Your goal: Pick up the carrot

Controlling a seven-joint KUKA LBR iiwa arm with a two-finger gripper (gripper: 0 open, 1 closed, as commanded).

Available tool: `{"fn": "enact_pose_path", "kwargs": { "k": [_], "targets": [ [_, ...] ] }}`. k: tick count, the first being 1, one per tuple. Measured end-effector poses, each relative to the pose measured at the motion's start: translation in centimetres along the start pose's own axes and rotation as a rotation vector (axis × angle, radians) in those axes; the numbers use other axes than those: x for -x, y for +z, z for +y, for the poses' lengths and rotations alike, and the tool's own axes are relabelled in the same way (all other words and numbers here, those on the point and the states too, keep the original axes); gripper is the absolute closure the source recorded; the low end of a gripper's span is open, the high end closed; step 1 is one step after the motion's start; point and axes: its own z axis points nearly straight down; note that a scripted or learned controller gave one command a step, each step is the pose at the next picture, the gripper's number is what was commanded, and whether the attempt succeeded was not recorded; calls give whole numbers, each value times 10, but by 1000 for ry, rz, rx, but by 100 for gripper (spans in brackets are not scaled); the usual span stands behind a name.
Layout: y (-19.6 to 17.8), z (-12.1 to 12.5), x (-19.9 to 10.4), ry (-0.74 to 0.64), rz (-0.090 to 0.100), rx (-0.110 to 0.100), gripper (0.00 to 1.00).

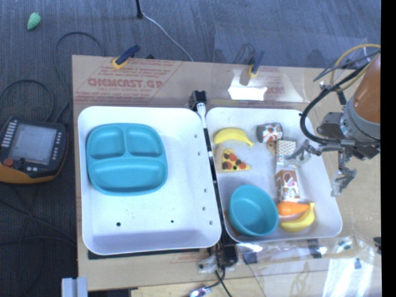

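Note:
The carrot is a small orange piece in the right bin's near right corner. It rests against a yellow banana and just below a brown-and-white can. My gripper hangs over the right rim of that bin, up and to the right of the carrot and apart from it. Nothing is seen in its grasp. The grey arm with its orange band comes in from the right edge.
The right bin also holds a blue bowl, a pizza slice, a second banana, another can and a waffle-patterned piece. A blue divided plate lies in the left bin. Cables loop beside the arm.

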Motion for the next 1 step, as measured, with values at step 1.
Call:
{"fn": "enact_pose_path", "kwargs": {
  "k": [1],
  "targets": [
    [100,14,-31,-238,2,7,0]
  ]
}}
